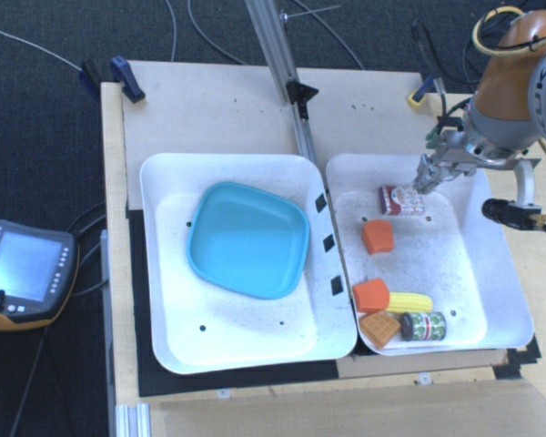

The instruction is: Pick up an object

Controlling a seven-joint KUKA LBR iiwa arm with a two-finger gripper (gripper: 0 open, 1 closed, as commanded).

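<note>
Glossy blue plastic plate, matt white plastic bins w/ speckled floors, bare wood bench.

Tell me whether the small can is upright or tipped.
Tipped: the can lies on its side near the right bin's front edge, beside the corn.

Two white bins sit on a pale tan bench. The left one carries a plain turquoise plate. The right one carries a red-and-white packet, an orange block, a red-orange block, yellow corn, a tan waffle-patterned piece and a dark can with a green label.
</note>
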